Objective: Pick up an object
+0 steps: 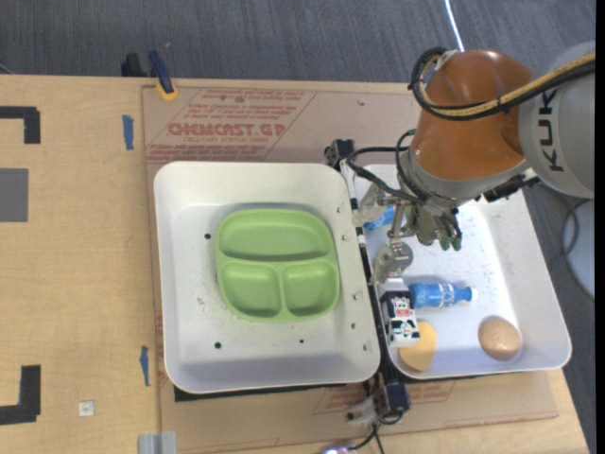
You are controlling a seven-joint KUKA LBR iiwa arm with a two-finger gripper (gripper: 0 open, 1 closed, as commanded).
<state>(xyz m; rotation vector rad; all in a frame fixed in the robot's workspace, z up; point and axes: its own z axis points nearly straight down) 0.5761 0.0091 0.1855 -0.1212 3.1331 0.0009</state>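
Tan bench w/ two white bins, grey carpet behind.

Red print on the cardboard sheet behind the bins reads "CHEMCAST GP", upside down from this camera; smaller red lines around it are too fine to read. Arm shows black letters "KU", cut off at the frame edge. Bottle label and small card markings: illegible.

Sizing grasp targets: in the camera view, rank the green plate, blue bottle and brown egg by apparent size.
1. green plate, by far the largest
2. blue bottle
3. brown egg, shorter than the bottle but rounder, so it's close
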